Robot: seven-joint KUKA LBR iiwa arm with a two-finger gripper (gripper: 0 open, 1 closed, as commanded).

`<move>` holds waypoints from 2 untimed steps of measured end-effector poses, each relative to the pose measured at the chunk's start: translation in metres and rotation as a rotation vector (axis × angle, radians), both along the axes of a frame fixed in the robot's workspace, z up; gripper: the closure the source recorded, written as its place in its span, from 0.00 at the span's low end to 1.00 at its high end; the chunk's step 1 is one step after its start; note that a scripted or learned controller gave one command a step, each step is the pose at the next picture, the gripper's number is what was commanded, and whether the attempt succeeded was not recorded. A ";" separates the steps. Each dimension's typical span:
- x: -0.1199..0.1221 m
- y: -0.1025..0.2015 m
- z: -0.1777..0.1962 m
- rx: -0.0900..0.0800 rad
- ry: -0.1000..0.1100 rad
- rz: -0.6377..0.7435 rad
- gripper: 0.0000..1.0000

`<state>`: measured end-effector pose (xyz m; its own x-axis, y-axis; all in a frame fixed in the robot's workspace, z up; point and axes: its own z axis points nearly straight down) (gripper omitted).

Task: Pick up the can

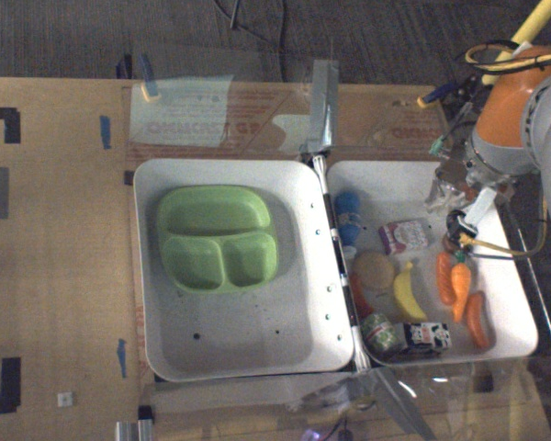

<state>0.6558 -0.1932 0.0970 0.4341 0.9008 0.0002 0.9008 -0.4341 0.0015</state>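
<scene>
The can (378, 332) has a green patterned label and lies in the right bin (519, 333), in its near left corner, touching a small black and white carton (428, 336). My gripper (448, 194) hangs over the far right part of that bin, well away from the can and up and to the right of it. The grey arm with its orange band (512, 99) comes in from the upper right. Nothing shows held in the gripper.
In the right bin lie a blue object (348, 208), a purple and white carton (403, 236), a round tan item (375, 270), a banana (407, 292), carrots (455, 278) and a red sausage (477, 320). The left bin (156, 338) holds a green divided plate (218, 237).
</scene>
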 end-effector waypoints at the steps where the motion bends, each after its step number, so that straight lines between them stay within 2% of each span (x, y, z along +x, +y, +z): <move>1: 0.000 0.000 0.000 0.000 0.000 0.000 0.00; 2: 0.000 -0.001 0.011 -0.001 -0.002 -0.002 1.00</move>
